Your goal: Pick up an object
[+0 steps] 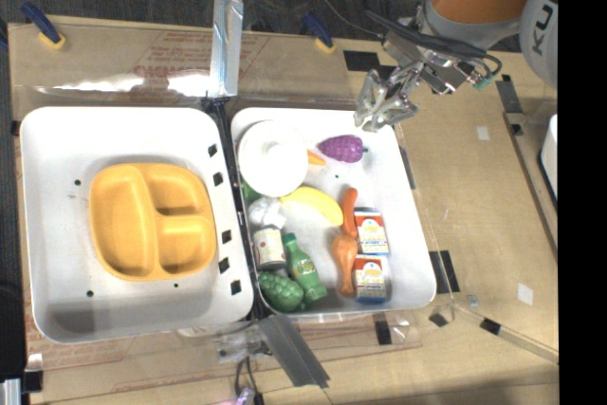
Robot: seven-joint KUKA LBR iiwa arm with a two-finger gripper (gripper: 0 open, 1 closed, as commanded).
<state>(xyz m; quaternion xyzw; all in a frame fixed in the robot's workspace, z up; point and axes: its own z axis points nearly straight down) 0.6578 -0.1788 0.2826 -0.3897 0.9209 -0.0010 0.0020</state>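
Green toy broccoli lay at the right bin's near edge, far from the pincer. That pincer hung above the bin's far corner, its grip impossible to judge, purple grapes just below it.

Just below the metal gripper, glossy white plastic bins hold a smooth yellow plastic banana; far left lies a matt yellow tray.

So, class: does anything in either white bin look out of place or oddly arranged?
Nothing looks spilled or broken. The right white bin is crowded with toy food, while the left white bin holds just a yellow divided plastic tray.
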